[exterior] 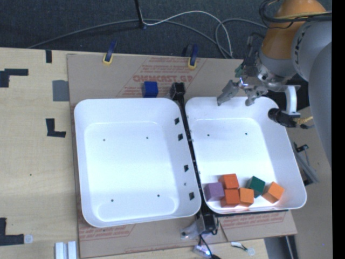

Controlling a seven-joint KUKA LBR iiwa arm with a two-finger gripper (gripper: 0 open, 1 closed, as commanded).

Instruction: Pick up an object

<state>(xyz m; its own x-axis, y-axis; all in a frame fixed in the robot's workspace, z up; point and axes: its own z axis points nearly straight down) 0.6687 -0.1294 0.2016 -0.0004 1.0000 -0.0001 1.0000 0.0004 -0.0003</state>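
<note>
Red print on the cardboard sheet [161, 72] beyond the bins, upside down, too blurred to read.

The left bin [129, 161] offers an unobstructed floor. In the right bin [242, 144], the upper and middle floor lies open; 6 blocks [241, 189] crowd its lower edge, touching or just beside one another, leaving little room between them.
</note>
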